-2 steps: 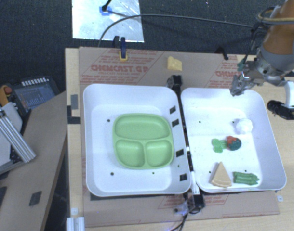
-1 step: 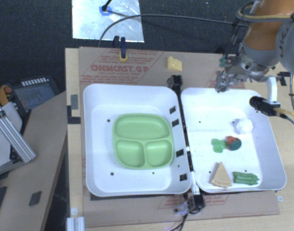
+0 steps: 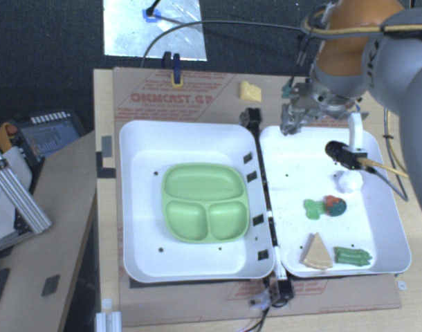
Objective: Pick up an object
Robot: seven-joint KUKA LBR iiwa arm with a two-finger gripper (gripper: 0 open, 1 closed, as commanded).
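Hangs above the far-left corner of the right-hand shallow white plastic bin (image 3: 384, 206): the grey two-finger gripper (image 3: 292, 124), at the end of the grey arm with the orange band (image 3: 356, 19). Cannot tell whether open or closed (too small and too dark at the tip); nothing visible between its tips.

Lying in that same bin, all toward 5 o'clock from the gripper and well apart from it:
- a small white crumpled lump (image 3: 349, 181), near the bin's right side;
- a green piece with a red-and-blue round bit (image 3: 324, 207), just below the lump;
- a tan wedge-shaped piece like a slice of bread (image 3: 316, 252), point toward 12 o'clock, near the front rim;
- a dark green ridged oblong (image 3: 352, 256), just beside the wedge at its 3 o'clock, long axis running 9 to 3.

Also a black cylindrical fitting with a white bracket (image 3: 344, 153), seemingly part of the rig, standing between the gripper and the lump.

Resting in the left white bin (image 3: 138, 185): a pale green three-compartment plastic tray (image 3: 203, 202), at about 7 o'clock from the gripper.

Probably needs a long travel toward 5 o'clock and then a descent; for the green oblong, likely a grasp across its short side, from 12 to 6.
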